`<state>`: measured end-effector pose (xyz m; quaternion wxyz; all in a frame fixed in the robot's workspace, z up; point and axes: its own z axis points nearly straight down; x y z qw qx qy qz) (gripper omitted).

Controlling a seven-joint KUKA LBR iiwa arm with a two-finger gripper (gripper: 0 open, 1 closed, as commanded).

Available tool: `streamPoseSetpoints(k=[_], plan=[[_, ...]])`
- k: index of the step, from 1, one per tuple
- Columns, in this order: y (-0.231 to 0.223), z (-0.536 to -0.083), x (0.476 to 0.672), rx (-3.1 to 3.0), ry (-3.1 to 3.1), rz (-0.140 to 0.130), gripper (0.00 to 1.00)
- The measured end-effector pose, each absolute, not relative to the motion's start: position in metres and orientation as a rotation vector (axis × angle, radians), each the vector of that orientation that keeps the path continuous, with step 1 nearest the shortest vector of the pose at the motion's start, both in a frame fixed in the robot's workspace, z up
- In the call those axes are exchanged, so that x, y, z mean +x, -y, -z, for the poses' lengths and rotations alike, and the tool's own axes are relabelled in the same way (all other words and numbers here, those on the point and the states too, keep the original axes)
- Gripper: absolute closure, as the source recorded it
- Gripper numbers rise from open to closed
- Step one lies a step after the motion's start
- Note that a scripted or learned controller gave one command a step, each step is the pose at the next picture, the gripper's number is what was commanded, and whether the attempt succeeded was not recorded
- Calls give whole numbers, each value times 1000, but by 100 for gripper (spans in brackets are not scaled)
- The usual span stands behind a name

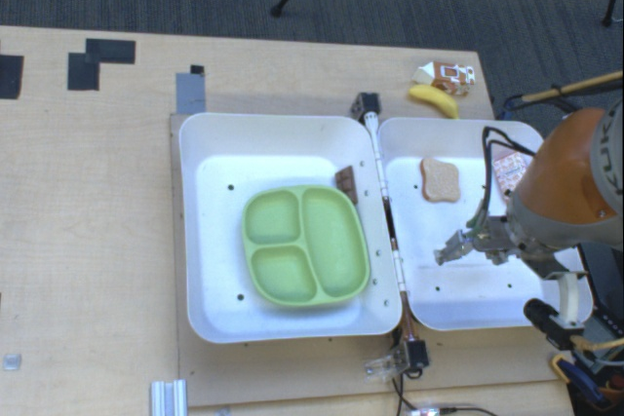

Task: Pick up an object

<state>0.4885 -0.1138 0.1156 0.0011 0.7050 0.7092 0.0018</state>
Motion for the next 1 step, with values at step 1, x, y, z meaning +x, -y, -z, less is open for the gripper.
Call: streamPoseSetpoints(k=[1], plan=[[113,-126,490,2209,-2228,-10,100]])
